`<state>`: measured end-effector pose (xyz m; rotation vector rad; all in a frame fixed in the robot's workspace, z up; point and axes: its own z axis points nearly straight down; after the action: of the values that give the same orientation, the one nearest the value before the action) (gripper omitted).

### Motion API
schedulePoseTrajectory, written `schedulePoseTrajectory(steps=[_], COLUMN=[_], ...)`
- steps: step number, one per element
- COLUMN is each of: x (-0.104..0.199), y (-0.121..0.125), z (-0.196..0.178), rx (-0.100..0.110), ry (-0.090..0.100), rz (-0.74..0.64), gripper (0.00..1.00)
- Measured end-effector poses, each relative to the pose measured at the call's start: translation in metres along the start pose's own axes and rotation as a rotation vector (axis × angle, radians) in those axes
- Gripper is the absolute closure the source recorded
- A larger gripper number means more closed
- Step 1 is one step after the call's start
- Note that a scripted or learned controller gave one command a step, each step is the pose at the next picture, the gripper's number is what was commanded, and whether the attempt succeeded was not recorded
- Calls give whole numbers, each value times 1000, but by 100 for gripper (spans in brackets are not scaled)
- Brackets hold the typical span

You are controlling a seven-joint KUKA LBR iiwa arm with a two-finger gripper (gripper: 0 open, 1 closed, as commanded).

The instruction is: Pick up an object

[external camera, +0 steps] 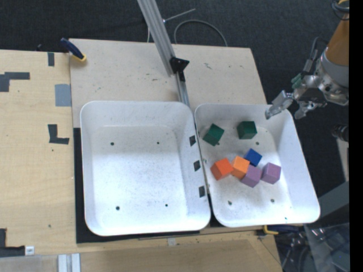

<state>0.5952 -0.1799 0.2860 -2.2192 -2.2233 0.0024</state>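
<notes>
The right bin (295, 152) holds several small cubes. Two dark green cubes (214, 134) (247, 130) lie toward its back. Two orange cubes (222, 168) (240, 166), a blue cube (253, 157) and two purple cubes (251, 176) (271, 173) cluster near its middle. My gripper (288, 107) hangs above the bin's back right corner, open, its two fingers spread with nothing between them. It is well apart from every cube.
The left bin (136, 169) sits beside the right one. A slanted metal rail (161, 35) runs down to the gap between the bins. A blue and yellow tool (74, 49) lies at the bench's back left. A cable loops behind the bins.
</notes>
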Motion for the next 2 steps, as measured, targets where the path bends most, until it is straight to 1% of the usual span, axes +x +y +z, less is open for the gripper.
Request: schedulePoseTrajectory(steps=[1,2], x=[1,1], y=[0,0], z=[-10,-9], rx=[0,1], ry=[0,0], rz=[-1,-1], gripper=[100,0])
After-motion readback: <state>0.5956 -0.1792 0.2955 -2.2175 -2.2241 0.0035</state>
